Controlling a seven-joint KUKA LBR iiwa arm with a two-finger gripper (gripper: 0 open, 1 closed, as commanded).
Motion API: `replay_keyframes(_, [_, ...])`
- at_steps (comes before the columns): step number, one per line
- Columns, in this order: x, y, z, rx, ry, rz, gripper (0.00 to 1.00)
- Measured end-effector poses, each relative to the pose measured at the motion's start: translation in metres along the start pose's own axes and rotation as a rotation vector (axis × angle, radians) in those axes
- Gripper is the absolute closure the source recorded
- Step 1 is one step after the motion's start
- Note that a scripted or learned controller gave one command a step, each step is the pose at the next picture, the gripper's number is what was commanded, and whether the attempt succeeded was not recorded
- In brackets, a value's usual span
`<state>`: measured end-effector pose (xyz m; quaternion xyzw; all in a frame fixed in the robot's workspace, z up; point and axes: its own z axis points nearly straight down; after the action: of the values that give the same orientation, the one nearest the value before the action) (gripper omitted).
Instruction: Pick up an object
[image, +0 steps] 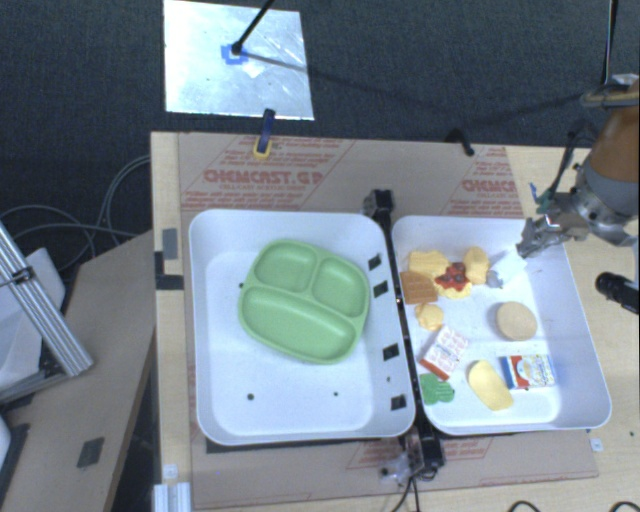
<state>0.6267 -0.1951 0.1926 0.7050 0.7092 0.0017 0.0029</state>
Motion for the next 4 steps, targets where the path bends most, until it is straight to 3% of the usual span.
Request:
replay_keyframes(1, [0.0,0.002,-0.035,0.0,0.0,0.0,1.0])
replay_keyframes(3, [0.11,0.029,-0.029,0.004,0.004,-0.005,1.0])
replay_keyframes(4, [0.127,0.029,-0.023,0.004,0.002,-0.001,1.0])
